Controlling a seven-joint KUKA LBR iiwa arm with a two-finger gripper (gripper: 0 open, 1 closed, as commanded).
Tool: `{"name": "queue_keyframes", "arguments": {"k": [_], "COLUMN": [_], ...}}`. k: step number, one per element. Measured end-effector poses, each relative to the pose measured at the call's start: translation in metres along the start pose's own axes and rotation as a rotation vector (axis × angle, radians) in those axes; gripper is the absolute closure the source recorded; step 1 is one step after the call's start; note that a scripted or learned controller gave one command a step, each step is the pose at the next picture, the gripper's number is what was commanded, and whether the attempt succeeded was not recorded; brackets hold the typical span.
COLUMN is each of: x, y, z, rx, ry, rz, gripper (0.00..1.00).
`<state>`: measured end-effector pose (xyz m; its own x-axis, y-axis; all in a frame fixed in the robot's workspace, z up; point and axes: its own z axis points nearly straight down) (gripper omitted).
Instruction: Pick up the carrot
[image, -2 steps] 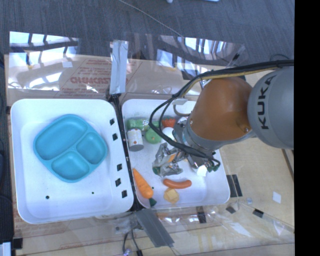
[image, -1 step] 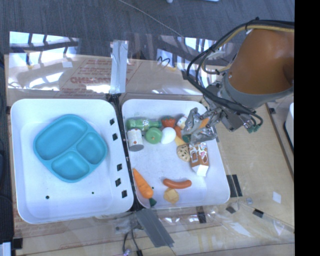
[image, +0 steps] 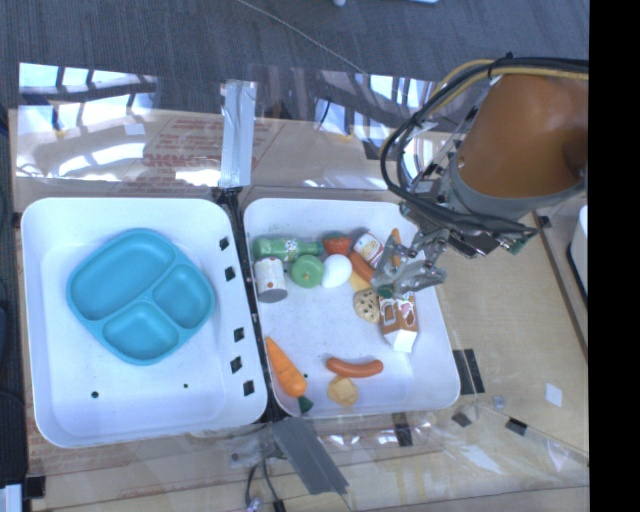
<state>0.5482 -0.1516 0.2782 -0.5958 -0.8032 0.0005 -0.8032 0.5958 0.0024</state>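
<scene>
The carrot (image: 287, 370) lies against the left wall of the right bin (image: 440, 375), near its front corner, tilted with its green end toward the front edge, while the arm (image: 520, 130) reaches in from the right over the far right part of that bin; the left bin (image: 60, 400) bears a blue divided tray (image: 140, 295). The gripper (image: 412, 270) hangs well apart from the carrot, above a small carton (image: 399, 320) and a cookie (image: 366, 305), and I cannot tell whether it is open or closed. A sausage (image: 354, 367) lies just right of the carrot, and a white egg (image: 337, 270) sits beside a green fruit (image: 307, 270).
</scene>
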Motion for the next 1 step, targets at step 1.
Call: {"name": "queue_keyframes", "arguments": {"k": [1], "x": [-0.0350], "y": [-0.0279], "z": [0.1079], "rx": [-0.010], "ry": [0.001], "rz": [-0.059], "gripper": [1.00]}}
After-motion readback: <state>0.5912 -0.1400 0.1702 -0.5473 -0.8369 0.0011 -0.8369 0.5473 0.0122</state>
